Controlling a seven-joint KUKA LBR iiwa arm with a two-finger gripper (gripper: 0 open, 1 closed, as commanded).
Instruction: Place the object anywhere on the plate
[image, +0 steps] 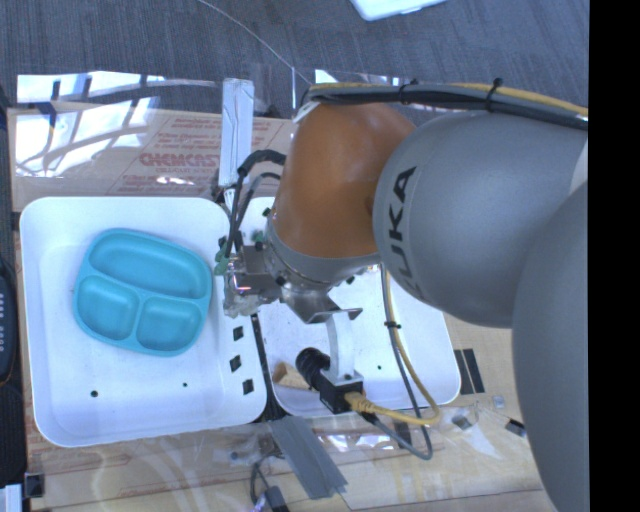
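Observation:
A light blue plate (143, 290) with three compartments lies in the left bin (60, 400), towards its back and middle. My gripper (240, 283) hangs over the divide between the two bins, just right of the plate's right rim, and the wrist and orange band hide most of it. A small tan object (286, 375) lies in the right bin (440, 375) near its front left corner, below the wrist. Nothing can be made out in the gripper.
The grey arm covers most of the right bin. Cardboard with red print (160, 150) lies behind the bins. Several small black marks (238, 345) run along the left bin's right wall. Grey tape and clutter (305, 455) sit at the bench's front edge.

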